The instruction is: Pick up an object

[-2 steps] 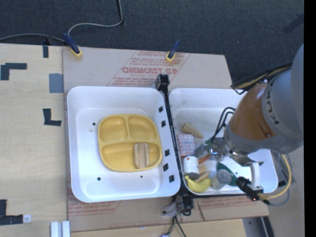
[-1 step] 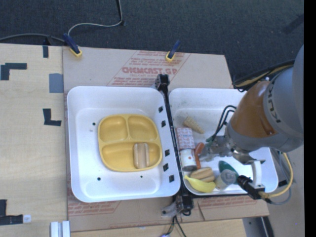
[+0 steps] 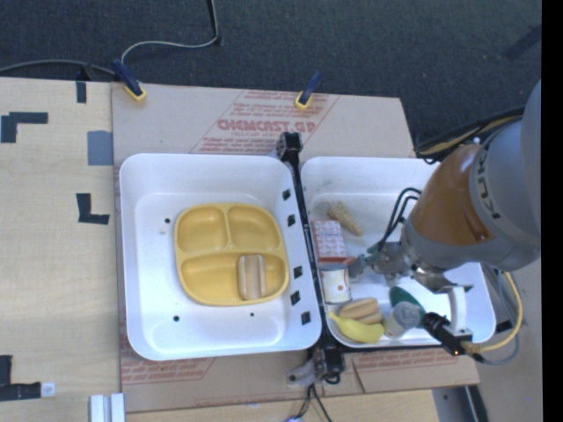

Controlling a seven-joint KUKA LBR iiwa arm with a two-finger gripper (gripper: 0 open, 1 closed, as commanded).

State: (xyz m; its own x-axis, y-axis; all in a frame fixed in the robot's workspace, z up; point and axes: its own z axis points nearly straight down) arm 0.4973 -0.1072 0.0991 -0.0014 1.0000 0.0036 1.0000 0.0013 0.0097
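Note:
My gripper [image 3: 373, 261] hangs low over the middle of the right bin [image 3: 387, 176], under the arm's orange band [image 3: 450, 207]. Just left of it lie a red and white carton [image 3: 329, 239] and a small white can [image 3: 335, 284]. A tan bread stick [image 3: 345, 218] lies farther back. Toward the front sit a brown bun [image 3: 360, 309], a yellow banana [image 3: 356, 328], a teal object [image 3: 405, 298] and a grey bottle [image 3: 397, 322]. I see nothing held by the gripper.
The left bin [image 3: 149, 236] holds a yellow divided plate [image 3: 204, 236] with a tan sandwich-like item [image 3: 252, 276] in its front right compartment. A black divider [image 3: 299, 236] runs between the bins. The arm hides the right bin's right side.

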